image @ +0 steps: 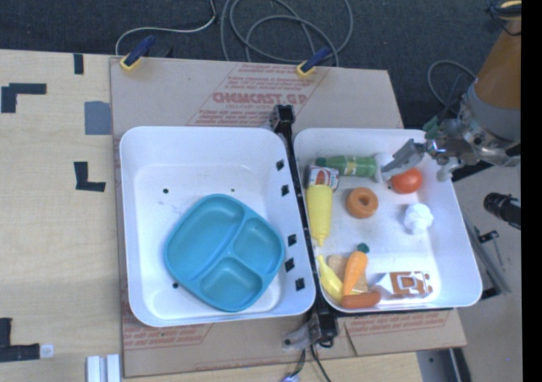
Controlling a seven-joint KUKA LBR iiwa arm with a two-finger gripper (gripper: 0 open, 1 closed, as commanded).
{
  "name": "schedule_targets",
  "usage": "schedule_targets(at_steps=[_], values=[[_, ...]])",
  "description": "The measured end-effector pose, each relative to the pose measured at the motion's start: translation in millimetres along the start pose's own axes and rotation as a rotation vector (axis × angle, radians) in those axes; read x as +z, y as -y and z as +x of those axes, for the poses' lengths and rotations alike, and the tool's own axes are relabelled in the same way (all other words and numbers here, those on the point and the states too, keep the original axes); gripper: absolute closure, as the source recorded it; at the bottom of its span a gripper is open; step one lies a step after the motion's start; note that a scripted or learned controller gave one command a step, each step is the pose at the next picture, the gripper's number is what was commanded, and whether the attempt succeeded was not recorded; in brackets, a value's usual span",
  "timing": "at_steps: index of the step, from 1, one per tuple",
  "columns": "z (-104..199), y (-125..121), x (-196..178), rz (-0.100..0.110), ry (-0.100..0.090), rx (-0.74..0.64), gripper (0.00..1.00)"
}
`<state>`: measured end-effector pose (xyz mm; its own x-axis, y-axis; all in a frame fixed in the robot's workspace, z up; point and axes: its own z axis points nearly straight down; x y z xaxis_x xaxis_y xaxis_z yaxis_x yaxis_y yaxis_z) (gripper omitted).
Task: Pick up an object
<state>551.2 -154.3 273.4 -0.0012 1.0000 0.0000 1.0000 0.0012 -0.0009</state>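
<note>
Presently the gripper [421,160] hangs over the upper right of the right bin [471,274], wrist and orange band entering from the frame's right edge. Fingers stand apart; one grey finger [400,157] angles toward the left, the other [444,170] sits on the far side of a gap. Nothing between them.

The red tomato [407,181] lies just below that gap, at most brushing the tips; contact cannot be judged from this slant. It reads as the likeliest target, though the task names no particular object.

Other contents of the right bin:
- green bottle [349,166] lying flat, just left of the tomato
- donut [362,202] toward the middle
- white ball [417,218] below the tomato
- yellow bottle [319,211] along the left wall
- carrot [355,271] and banana [329,279] in the lower left
- printed carton [410,285] at the lower right

The left bin [135,202] carries a blue divided plate [223,251], well apart from the arm.

Risks from here:
- Tomato is round and smooth; an off-centre close would likely squirt it sideways toward the bottle or the ball.
- The gripper looks offset toward the upper side of the tomato, so a straight descent may land one finger on top of it.
- The bin's upper wall is near; a finger could catch the rim.
</note>
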Motion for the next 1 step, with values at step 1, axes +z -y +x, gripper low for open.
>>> schedule_targets(at_steps=[1], values=[[26.3, -2.9, 138.5, 0.013, -0.003, -0.001, 0.0]])
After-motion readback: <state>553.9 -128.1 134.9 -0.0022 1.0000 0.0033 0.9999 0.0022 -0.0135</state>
